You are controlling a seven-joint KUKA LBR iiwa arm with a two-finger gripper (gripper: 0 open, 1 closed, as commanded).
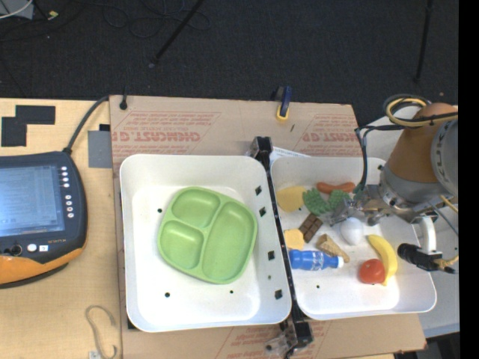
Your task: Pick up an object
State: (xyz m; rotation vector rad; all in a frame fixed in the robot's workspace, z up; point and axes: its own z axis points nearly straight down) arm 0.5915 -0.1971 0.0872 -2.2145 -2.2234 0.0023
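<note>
The right bin (419,301) holds several toy foods. An orange carrot (335,188) lies at the back beside a green leafy piece (334,201). A yellow lump (292,197), a brown bar (310,223) and a yellow wedge (294,238) sit to the left. Further forward lie a blue bottle (313,260), a tan cone (329,247), a banana (385,253) and a red tomato (371,272). My gripper (352,214) is low over the bin's middle, between the green piece and a white round object (350,232). Nothing shows as held.
A green divided plate (207,234) lies in the left bin (142,290). A tablet (34,208) rests on the bench at far left. The arm's body (415,163) and black cables (423,256) hang over the right bin's far right side.
</note>
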